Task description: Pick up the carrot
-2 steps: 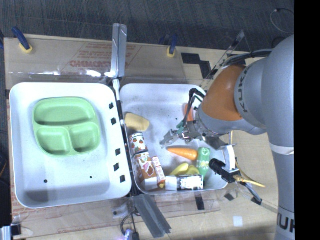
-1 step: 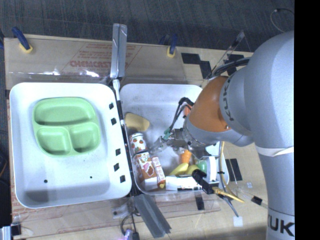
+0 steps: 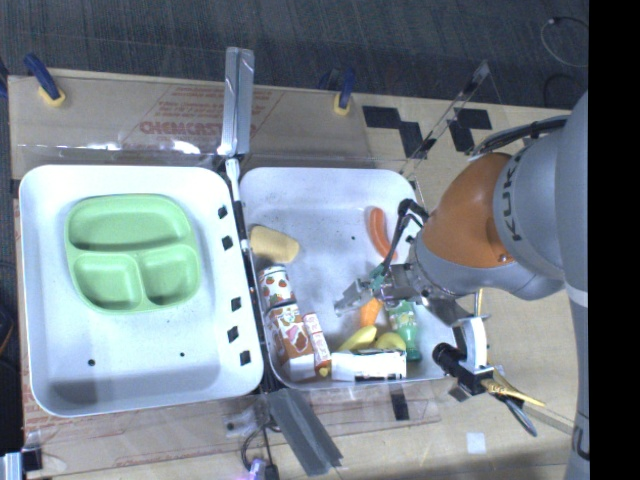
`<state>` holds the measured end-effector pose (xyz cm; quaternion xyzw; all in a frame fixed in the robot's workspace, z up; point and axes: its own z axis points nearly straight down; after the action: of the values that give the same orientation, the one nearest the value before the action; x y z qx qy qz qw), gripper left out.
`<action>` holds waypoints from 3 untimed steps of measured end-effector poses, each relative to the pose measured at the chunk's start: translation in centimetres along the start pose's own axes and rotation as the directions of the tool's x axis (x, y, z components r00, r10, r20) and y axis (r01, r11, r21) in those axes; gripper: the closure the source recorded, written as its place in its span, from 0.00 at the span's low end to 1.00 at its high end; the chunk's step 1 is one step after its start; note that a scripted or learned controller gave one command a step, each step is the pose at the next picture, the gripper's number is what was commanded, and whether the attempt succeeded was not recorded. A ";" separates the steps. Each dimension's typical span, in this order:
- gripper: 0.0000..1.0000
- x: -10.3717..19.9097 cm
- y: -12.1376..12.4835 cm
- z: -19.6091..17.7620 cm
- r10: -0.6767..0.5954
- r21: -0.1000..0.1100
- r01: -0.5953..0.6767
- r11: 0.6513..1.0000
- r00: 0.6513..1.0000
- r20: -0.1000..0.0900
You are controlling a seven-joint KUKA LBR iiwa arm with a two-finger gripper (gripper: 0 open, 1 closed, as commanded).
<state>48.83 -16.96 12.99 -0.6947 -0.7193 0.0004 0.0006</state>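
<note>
A small orange carrot (image 3: 371, 312) lies in the right bin (image 3: 320, 193), near its front right, among other items. My gripper (image 3: 368, 290) hangs just above the carrot's far end, at the tip of the grey arm with its orange band (image 3: 478, 223). The arm covers the bin's right side. I cannot see whether the gripper touches the carrot.
Around the carrot lie a green bottle (image 3: 403, 324), yellow fruit (image 3: 364, 338) and a white tube (image 3: 368, 366). A reddish sausage (image 3: 377, 230) lies farther back. A yellow piece (image 3: 273, 242), two cans (image 3: 277, 288) and a red box (image 3: 315, 344) line the left wall. The left bin holds a green tray (image 3: 133, 250).
</note>
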 end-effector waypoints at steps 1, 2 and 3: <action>1.00 0.0 0.1 -0.9 -0.004 0.001 0.004 1.000 1.000 0.000; 1.00 0.3 -1.0 3.9 0.097 0.002 -0.097 0.995 0.995 -0.001; 0.00 0.3 -1.0 3.9 0.098 0.002 -0.098 0.995 0.995 -0.002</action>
<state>47.84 -16.67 9.13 -0.7290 -0.6845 0.0005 0.0018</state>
